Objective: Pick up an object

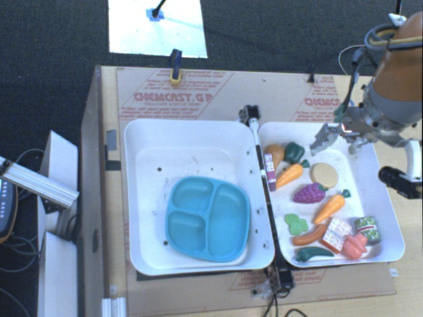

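Gripper (338, 139) fingers spread apart, nothing between them, over the right bin (390, 233) far edge. Two toy carrots: one (289, 175) just below-left of the fingers, long axis slanting, tip down-left; the second (330, 208) further below, same slant. One purple grape bunch (309, 193) and one round cracker (324, 174) between them. One blue divided plate (208, 218) in the left bin (149, 177).
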Action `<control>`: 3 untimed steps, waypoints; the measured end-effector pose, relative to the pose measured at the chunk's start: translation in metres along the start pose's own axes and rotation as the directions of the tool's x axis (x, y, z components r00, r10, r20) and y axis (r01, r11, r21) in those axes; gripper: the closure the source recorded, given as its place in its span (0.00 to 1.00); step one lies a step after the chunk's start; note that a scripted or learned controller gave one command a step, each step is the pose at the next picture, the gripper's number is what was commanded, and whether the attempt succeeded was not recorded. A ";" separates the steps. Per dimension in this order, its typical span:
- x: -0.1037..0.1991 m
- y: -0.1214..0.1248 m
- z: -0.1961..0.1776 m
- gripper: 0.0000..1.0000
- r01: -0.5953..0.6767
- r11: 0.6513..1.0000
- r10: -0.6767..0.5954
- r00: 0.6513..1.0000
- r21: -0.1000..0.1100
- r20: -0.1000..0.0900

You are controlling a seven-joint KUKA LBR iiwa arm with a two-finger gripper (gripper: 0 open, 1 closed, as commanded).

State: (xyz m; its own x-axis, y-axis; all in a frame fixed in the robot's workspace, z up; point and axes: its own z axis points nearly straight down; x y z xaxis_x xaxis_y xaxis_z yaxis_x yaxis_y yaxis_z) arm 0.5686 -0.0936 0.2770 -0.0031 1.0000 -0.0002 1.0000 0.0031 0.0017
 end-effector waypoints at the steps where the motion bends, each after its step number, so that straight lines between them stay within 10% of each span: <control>1: 0.045 0.017 0.094 0.00 0.000 1.000 0.000 1.000 0.003 -0.001; 3: -0.009 0.029 0.193 0.00 -0.002 1.000 0.002 1.000 0.002 0.000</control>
State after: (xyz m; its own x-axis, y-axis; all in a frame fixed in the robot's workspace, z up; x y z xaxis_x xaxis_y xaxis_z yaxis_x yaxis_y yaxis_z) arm 0.5975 -0.1025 0.0837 -0.0009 1.0000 0.0000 1.0000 0.0009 -0.0002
